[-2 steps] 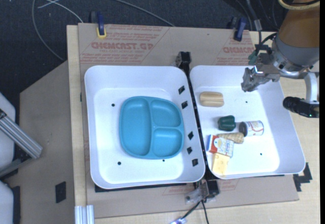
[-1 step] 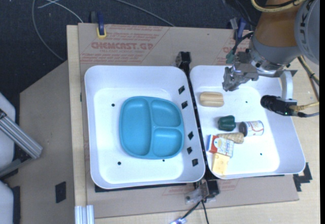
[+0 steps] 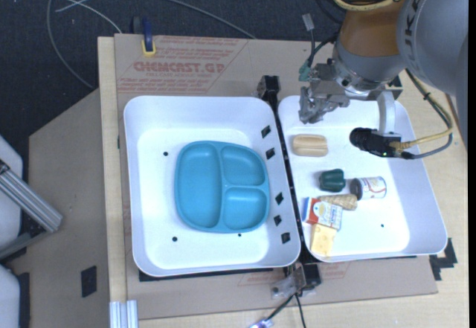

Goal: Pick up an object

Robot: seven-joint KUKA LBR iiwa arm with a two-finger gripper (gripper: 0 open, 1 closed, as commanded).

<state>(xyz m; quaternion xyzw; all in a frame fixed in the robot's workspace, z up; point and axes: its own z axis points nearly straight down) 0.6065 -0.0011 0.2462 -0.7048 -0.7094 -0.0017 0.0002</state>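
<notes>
A blue divided plate fills the left bin; the gripper hovers above the bread roll, holding nothing.

We can't tell whether the jaws of the gripper are apart or together; they're too small and dark against the right bin. The arm is cut off by the top and right edges. The arm also hides part of the right bin's far rim. Label print on the small can and the packet is too blurry to read. Bench front is cut off at the bottom edge.
</notes>
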